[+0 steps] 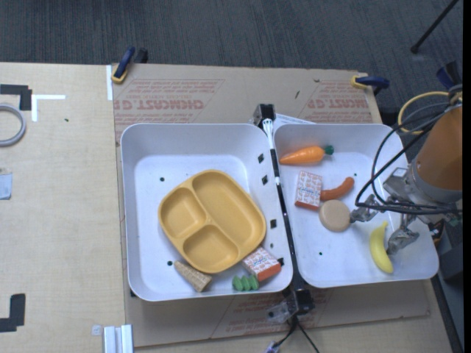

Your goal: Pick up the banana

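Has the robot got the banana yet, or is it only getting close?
Only getting close. Done: the gripper has reached the right bin, by the banana. In hand: nothing; the banana lies flat on the bin floor, not between the fingers. Left: grabbing it and lifting it out.
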Motion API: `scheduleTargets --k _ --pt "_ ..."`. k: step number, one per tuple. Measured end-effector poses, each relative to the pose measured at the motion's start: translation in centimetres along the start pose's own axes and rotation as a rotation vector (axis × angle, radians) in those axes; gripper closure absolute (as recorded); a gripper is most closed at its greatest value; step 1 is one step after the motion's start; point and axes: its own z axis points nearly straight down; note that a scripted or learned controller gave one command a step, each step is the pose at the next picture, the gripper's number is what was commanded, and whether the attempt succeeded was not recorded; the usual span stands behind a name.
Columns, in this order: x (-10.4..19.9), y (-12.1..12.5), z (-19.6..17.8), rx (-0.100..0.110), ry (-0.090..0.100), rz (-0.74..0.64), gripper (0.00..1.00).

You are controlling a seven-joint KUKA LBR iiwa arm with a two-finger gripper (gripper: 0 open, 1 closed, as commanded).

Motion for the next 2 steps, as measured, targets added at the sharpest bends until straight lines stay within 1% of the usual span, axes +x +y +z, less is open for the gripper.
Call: scheduleTargets --k 1,2 --pt "-0.2 -0.1 -1.0 0.003 -0.004 0.003 1.0" --pt "-0.3 -0.2 -2.1 0.007 -0.008 0.008 1.0"
